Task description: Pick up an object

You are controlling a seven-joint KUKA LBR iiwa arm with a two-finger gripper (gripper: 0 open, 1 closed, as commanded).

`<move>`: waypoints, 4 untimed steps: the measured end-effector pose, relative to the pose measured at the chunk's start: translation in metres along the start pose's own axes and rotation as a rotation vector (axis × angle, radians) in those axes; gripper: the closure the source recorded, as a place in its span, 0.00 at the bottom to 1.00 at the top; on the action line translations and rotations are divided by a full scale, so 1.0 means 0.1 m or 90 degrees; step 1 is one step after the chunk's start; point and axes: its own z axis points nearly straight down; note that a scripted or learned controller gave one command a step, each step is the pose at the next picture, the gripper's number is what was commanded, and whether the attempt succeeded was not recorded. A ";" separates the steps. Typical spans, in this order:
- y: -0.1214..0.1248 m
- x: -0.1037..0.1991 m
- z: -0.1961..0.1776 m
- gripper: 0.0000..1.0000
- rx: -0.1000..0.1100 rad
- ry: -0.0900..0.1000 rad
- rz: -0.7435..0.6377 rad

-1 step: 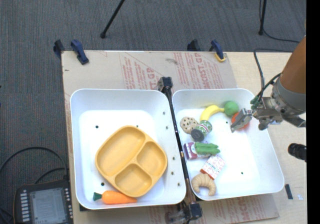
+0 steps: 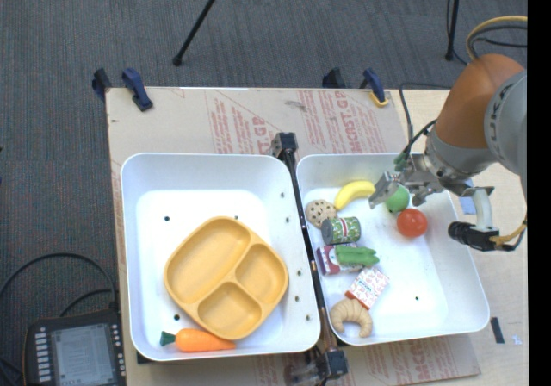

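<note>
Toys crowded the right bin (image 2: 465,307).
The jaws gripped a green ball (image 2: 398,199) beside a banana (image 2: 353,193) and tomato (image 2: 412,222) (yellow tray (image 2: 225,277) sat left).

2 white bins (image 2: 138,203), 1 yellow tray (image 2: 225,288), 1 carrot (image 2: 196,340), 1 banana (image 2: 354,192), 1 tomato (image 2: 412,222), 1 croissant (image 2: 352,317), 1 cookie (image 2: 319,212).

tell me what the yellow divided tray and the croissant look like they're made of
Yellow divided tray: probably moulded plastic, matte, judging by its even colour and rounded compartment edges.
Croissant: likely a plastic or rubber toy, given its uniform tan and smooth ridges; the exact material can't be told.
</note>
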 end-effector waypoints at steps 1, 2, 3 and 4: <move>0.15 0.39 0.37 0.00 0.001 0.001 -0.003; 0.15 0.39 0.27 1.00 0.002 0.001 -0.003; 0.15 0.39 0.27 0.00 0.002 0.001 -0.003; 0.15 0.84 0.36 0.00 0.000 -0.001 -0.002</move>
